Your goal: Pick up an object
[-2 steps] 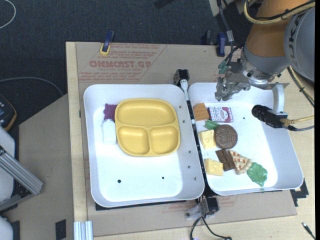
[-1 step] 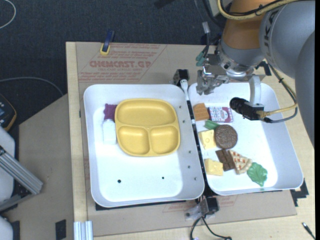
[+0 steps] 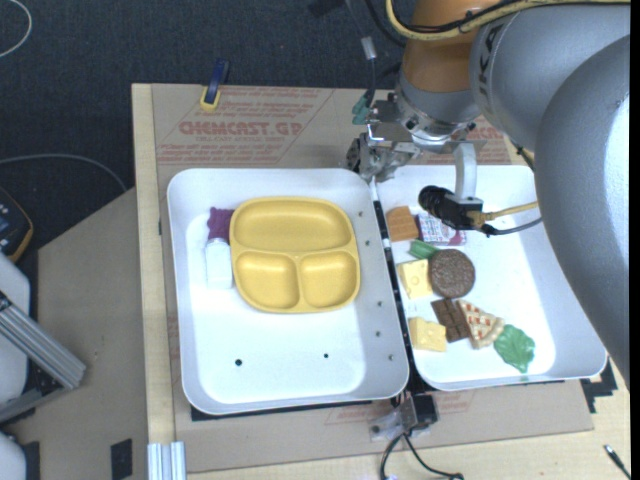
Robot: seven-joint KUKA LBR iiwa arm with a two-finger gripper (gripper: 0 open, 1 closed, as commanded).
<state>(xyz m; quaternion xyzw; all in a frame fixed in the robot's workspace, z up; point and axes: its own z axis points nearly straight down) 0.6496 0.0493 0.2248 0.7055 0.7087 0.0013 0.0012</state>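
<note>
On the brown cardboard-topped desk (image 3: 250, 118), the end effector (image 3: 372, 156) hovers at the far rim between two shallow white bins, its finger state impossible to tell, while the round brown cookie-like disc (image 3: 452, 273) lies among toy foods in the right bin (image 3: 560, 318), and a yellow compartment tray (image 3: 295, 253) fills the left bin (image 3: 190, 268).

A yellow divided tray (image 3: 295, 253) fills the left white bin (image 3: 200, 368), a purple-and-white piece (image 3: 217, 240) beside it. The right white bin (image 3: 560, 338) holds small toy foods — a brown round cookie (image 3: 452, 273), pale yellow cheese (image 3: 429, 335), a green leaf (image 3: 515, 347), a tan cracker (image 3: 402, 224). Grey arm (image 3: 570, 98), orange band (image 3: 450, 8); tan cardboard (image 3: 260, 128) with red lettering.
</note>
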